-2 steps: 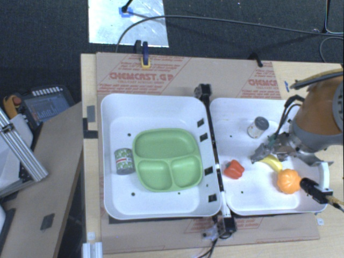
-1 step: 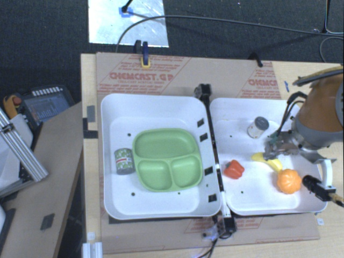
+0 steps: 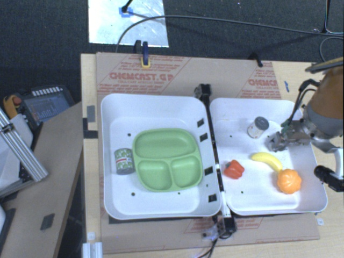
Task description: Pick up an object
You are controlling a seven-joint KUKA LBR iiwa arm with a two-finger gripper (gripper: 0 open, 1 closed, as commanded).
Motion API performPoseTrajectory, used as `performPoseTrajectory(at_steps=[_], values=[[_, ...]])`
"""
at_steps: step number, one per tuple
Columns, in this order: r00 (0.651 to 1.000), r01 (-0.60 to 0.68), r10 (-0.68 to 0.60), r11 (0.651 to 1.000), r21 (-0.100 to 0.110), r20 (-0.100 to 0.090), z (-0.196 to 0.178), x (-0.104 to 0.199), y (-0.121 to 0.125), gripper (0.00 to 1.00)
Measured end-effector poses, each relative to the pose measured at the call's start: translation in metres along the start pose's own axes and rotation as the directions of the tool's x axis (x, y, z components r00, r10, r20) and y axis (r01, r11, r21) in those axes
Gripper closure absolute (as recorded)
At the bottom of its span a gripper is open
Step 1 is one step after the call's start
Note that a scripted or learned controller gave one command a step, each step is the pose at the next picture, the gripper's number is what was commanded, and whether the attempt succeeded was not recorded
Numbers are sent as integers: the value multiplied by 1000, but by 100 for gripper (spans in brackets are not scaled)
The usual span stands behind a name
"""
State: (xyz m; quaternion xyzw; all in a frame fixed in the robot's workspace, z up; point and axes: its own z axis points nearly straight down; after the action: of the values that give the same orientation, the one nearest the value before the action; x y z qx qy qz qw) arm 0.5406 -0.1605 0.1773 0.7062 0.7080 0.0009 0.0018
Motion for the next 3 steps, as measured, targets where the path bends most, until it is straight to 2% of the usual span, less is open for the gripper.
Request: performPoseTrajectory(at_steps=[2, 3], values=[[1000, 2, -2, 1000, -3, 1, -98, 2, 1, 100], [1000, 7, -7, 1000, 1, -2, -100, 52, 3, 100]])
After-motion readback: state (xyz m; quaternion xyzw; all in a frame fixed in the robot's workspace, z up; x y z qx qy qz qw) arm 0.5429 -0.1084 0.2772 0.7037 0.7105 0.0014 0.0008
